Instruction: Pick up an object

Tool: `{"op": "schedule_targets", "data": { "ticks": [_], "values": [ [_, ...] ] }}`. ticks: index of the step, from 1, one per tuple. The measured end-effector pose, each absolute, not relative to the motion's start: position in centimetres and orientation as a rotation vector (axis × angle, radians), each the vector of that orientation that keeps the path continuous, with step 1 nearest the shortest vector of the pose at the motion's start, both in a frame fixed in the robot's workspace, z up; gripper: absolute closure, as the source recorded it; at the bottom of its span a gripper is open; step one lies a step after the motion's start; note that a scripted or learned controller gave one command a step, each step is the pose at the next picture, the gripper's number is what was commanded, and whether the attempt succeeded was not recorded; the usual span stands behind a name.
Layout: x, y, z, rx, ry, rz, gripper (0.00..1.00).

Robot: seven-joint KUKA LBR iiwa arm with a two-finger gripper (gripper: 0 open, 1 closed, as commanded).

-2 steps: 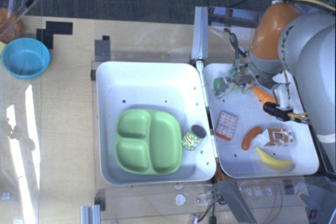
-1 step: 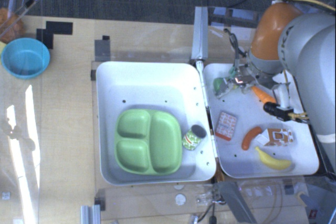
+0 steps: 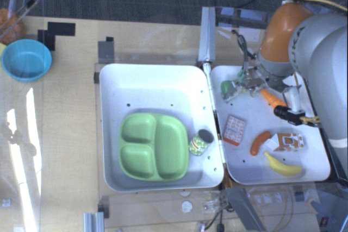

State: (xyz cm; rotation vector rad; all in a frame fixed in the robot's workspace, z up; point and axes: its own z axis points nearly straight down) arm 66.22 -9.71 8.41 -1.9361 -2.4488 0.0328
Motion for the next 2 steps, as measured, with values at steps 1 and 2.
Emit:
{"op": "schedule_targets", "data": {
  "ticks": [1,2],
  "values": [
    [66.21,-9.63,8.41,-1.948,-2.44,0.033,0.0],
    [66.21,-9.61,8.41,-1.929,-2.455,0.033,0.0]
  ]
}}
